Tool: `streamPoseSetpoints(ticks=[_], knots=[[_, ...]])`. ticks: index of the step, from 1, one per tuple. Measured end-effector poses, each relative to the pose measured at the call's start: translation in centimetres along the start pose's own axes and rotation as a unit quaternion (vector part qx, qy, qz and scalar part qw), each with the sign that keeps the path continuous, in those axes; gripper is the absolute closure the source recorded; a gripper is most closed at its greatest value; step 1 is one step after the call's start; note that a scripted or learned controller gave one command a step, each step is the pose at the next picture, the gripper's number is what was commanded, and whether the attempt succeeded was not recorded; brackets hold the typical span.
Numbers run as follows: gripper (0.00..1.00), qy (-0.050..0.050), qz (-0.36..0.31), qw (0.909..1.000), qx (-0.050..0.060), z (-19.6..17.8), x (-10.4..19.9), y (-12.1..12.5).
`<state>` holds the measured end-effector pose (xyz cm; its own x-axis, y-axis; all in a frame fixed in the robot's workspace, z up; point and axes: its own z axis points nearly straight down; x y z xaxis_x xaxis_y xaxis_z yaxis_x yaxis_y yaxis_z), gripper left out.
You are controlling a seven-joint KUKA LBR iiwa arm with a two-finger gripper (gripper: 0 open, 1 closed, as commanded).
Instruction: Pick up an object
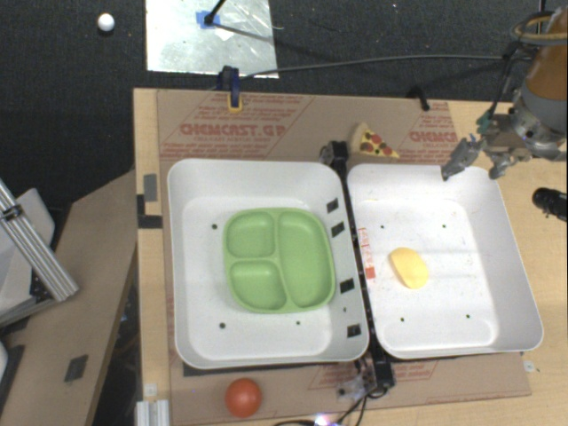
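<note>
Claw [477, 161] spread wide, holding nothing, hovering over far right corner of right bin [506, 327]. Yellow lump [409, 267] lying mid-bin, well apart. Approach and grasp not yet done.

A robot lab: two white bins [266, 177] sit on a cardboard-covered bench [293, 118], with loose cables [390, 60], a metal frame [31, 242] and black floor covering around.
</note>
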<state>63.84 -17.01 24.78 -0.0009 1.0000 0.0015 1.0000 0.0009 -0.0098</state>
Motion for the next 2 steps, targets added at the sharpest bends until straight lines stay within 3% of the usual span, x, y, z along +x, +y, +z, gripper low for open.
streamPoseSetpoints(ticks=[1,2], knots=[[0.00,-0.001,-0.001,1.0000,-0.006,-0.8,0.0,0.2],[0.00,-0.001,-0.001,1.0000,-0.006,5.0,-0.1,1.1]])
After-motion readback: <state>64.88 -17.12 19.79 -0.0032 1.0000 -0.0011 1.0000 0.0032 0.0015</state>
